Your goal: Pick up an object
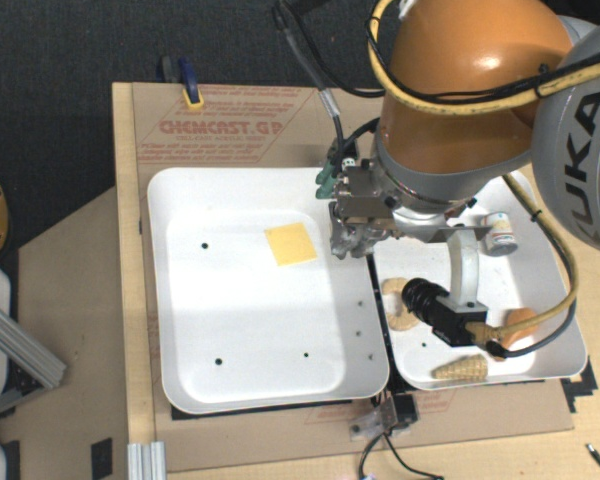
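Inventory, with all places taken from the yellow square.

1. Yellow square [291, 243]: we are seeing it lying flat on the floor of the left bin [180, 298]. It is the only loose item we are logging in that bin.
2. Gripper [352, 240]: we are finding it just right of the yellow square and apart from it, hanging over the seam where the two bins meet. We cannot tell whether it is wide or narrow, because the wrist is covering it from above.
3. Orange band [470, 58] of the arm: it is looming above and to the right of the square.
4. Right bin [530, 363]: it is sitting to the right of the square, past the gripper.
5. Small white bottle [500, 231]: it is lying far right of the square, at about its level.
6. Pale round piece [397, 303]: it is resting right of and below the square.
7. Cone [462, 371]: it is lying farther right and lower still.
8. Orange piece [521, 321]: it is sitting far right and below, partly hidden by a cable.
9. Blue-and-yellow clamp [190, 83]: it is gripping the board above and to the left of the square.
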Robot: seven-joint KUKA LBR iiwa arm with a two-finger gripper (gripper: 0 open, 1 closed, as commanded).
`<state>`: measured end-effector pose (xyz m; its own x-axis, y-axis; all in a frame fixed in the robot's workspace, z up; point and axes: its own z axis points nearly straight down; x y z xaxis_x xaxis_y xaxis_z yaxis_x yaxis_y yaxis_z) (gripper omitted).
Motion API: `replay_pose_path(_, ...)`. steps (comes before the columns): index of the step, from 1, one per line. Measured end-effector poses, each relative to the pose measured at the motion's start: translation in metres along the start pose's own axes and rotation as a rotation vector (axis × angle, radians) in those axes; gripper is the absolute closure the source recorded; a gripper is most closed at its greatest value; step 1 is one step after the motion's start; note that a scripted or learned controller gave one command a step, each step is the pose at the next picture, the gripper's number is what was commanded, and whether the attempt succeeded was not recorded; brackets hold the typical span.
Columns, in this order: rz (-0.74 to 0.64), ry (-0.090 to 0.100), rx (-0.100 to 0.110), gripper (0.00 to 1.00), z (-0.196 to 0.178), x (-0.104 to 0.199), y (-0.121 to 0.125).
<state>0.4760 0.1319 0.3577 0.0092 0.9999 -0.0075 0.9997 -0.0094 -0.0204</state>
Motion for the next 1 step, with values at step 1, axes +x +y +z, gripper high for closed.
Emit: replay_pose_path(1,-0.015,0.014,-0.036,1.0,-0.1207,0.0575,0.0472)
